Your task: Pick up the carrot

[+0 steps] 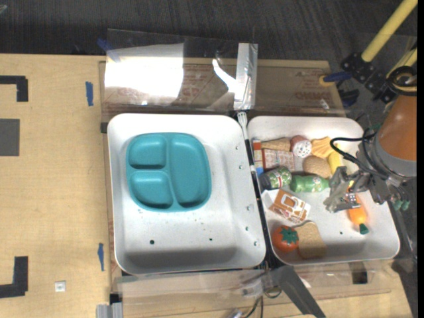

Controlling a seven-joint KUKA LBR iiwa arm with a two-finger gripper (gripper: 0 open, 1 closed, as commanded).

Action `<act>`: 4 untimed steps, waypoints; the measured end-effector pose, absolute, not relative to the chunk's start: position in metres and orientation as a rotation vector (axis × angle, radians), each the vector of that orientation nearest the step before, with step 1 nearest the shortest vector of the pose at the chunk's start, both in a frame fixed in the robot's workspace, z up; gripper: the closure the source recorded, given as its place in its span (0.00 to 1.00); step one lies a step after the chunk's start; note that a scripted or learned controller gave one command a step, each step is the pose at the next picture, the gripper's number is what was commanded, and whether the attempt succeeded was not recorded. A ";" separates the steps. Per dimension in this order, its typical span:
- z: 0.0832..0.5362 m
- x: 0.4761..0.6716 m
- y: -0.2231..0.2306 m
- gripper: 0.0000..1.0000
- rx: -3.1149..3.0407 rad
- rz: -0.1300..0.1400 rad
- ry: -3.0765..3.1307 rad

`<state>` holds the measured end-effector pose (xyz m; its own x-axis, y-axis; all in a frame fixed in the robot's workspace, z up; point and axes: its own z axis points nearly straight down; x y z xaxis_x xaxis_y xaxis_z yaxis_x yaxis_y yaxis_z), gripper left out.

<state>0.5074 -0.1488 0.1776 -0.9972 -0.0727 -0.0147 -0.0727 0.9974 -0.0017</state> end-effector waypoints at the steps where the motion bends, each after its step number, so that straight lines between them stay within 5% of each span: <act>1: 0.126 0.501 -0.205 1.00 -0.573 0.000 3.089; 2: 0.151 0.536 -0.111 1.00 -0.815 0.000 3.024; 3: 0.090 0.522 -0.197 1.00 -1.185 -0.009 2.899; 4: 0.188 0.497 -0.084 1.00 -1.475 -0.005 2.760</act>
